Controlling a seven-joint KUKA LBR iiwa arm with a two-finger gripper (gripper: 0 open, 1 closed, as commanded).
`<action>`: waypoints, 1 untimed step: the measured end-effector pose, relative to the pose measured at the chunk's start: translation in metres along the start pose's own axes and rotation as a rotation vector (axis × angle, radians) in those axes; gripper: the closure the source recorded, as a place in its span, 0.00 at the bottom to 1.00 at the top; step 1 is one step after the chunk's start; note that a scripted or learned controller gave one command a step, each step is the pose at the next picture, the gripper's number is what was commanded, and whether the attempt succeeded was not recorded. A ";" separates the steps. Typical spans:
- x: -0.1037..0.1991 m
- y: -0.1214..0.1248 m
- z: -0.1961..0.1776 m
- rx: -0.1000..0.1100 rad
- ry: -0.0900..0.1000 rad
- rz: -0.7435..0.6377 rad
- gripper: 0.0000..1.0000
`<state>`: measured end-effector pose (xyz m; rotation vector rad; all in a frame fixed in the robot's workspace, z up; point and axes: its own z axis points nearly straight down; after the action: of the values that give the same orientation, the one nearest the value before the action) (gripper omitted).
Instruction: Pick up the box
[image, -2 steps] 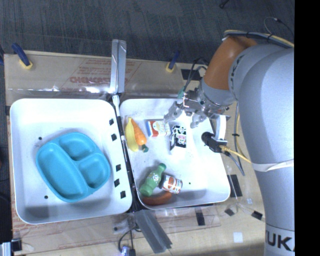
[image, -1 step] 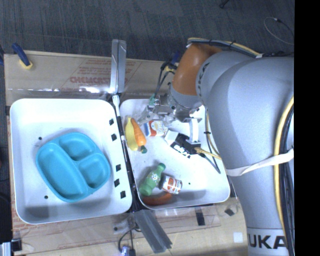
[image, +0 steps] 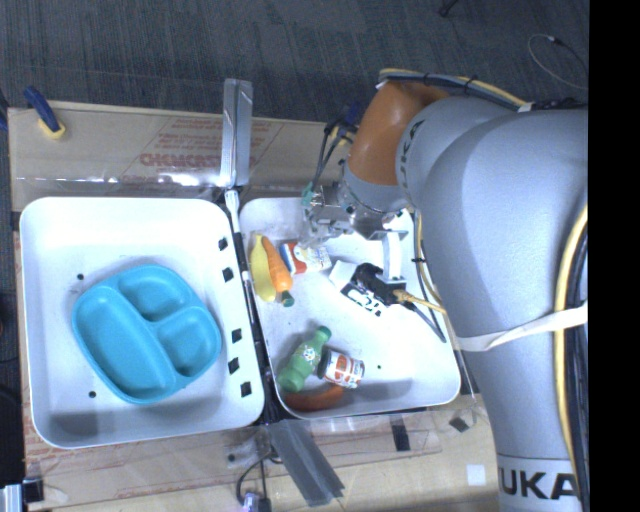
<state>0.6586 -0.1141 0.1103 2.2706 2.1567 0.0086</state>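
The box (image: 305, 258) is seen near the back edge of the right bin (image: 425, 390), touching the banana (image: 262, 270). The gripper (image: 322, 215) is placed just above it. A straight, centred descent is advised, so that only 1 item is caught.

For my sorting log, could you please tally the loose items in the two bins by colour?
Blue: 1, the divided plate
Yellow: 1, the banana
Orange: 1, the carrot
Green: 1, the bottle
Red and white: 2, the can and the box
Red-brown: 1, the sausage
Total: 7
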 end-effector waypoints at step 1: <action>0.000 0.000 0.000 0.000 0.000 0.000 0.00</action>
<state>0.6586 -0.1140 0.1103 2.2703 2.1572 0.0083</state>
